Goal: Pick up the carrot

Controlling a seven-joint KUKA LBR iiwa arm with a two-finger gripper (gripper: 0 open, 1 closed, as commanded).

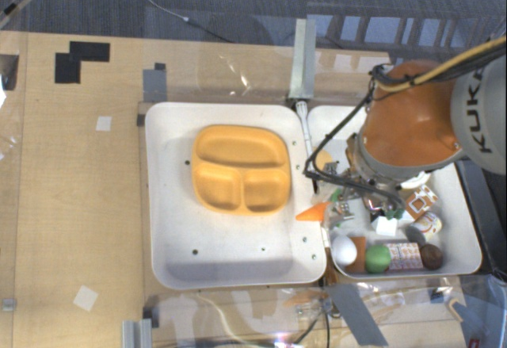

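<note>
Single fixed camera above bench (71, 204), looking down at slant, both bins (170, 180) in frame.

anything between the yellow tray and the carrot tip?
In the camera view, just bare white floor of the left bin between the yellow divided tray and the carrot, whose orange tip sits at the divider between the bins.

Even bright light, soft shadows, slight blur.
</note>
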